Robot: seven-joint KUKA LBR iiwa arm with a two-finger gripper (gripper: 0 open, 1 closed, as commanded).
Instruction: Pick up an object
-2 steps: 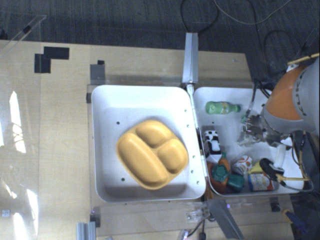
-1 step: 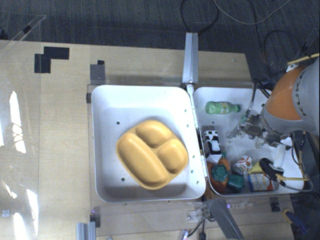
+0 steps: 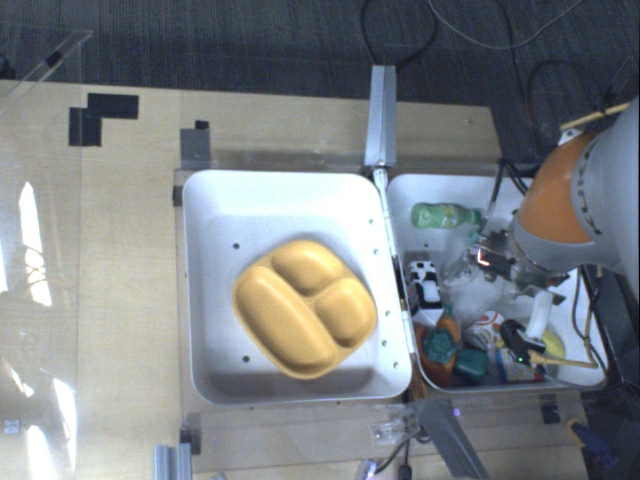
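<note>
A large yellow bread-shaped object (image 3: pixel 303 306) with three rounded lobes lies in the middle of the left bin (image 3: pixel 215 268). The right bin (image 3: pixel 400 198) holds a pale green bottle (image 3: pixel 441 215) on its side at the far end. A small black-and-white object (image 3: pixel 428 286) lies by the bin's left wall. Near the front lie two teal objects (image 3: pixel 441 348) and a small orange piece (image 3: pixel 447 324). My gripper (image 3: pixel 468 266) hangs low over the middle of the right bin, just below the green bottle and right of the black-and-white object.
A metal divider post (image 3: pixel 382 118) stands between the bins at the back. A red-and-white item (image 3: pixel 488 322) lies among clutter at the right bin's front. Cables (image 3: pixel 400 28) trail on the dark floor behind the bench. Pale bench surface (image 3: pixel 100 298) stretches to the left.
</note>
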